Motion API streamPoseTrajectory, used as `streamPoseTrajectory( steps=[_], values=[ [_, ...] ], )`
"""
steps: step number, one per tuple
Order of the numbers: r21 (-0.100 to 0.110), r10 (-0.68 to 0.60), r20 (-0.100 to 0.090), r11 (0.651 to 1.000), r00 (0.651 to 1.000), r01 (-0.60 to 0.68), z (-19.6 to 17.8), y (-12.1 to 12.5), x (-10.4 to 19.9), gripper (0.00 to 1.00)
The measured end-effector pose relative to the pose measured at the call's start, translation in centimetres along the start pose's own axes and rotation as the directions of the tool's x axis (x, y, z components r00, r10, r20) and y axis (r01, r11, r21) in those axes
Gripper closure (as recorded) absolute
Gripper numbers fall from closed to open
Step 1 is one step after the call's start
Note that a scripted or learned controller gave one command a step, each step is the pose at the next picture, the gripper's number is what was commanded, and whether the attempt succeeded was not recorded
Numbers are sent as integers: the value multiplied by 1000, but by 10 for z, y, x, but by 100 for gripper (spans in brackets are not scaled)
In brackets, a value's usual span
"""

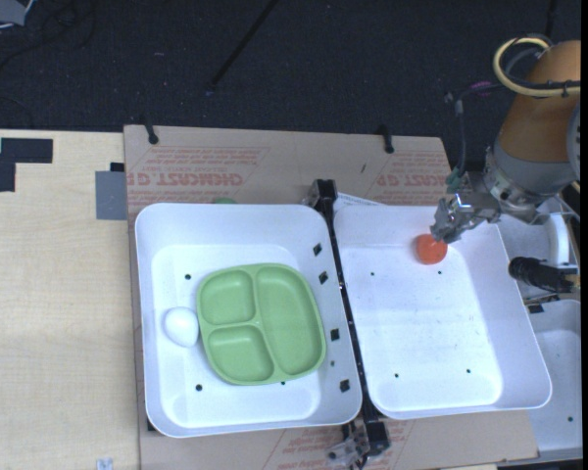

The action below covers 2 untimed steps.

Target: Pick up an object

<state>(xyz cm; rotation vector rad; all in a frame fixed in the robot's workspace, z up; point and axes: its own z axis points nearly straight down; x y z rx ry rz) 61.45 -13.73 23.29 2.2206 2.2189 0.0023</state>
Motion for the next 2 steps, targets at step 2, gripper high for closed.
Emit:
streamPoseTrajectory(
  steps=[2],
  values=[
    [8, -3, -3, 1000, 1000, 3, -12, -22, 49, 100]
  ],
)
